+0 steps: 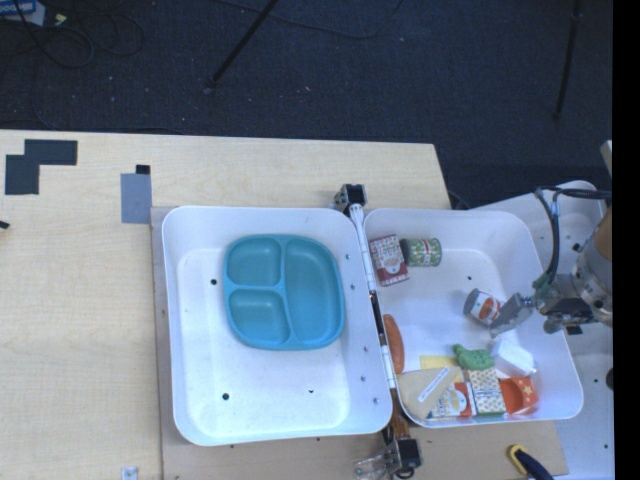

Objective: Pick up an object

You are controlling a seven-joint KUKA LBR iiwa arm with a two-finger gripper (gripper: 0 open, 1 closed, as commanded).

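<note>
where the arm (590, 293) reaches in from the right, the tool (518, 311) hangs low over the right bin (520, 230), its tip just beside a small tipped can (481, 306) with a red and grey label; how far the tool is open cannot be told, and nothing shows held in it. just below the tool lie a white scrap (517, 355) and a green piece (472, 356), then a cluster of flat packets (478, 392) (yellow, red and orange) along the bin's near wall. farther left in that bin sit a green-labelled can (423, 252) on its side, a red and white packet (387, 259) touching it, and an orange sausage-like piece (394, 343) by the dividing rim. the left bin (190, 368) holds a teal divided plate (284, 291). both bins rest on the pale wooden table (70, 308).
</note>
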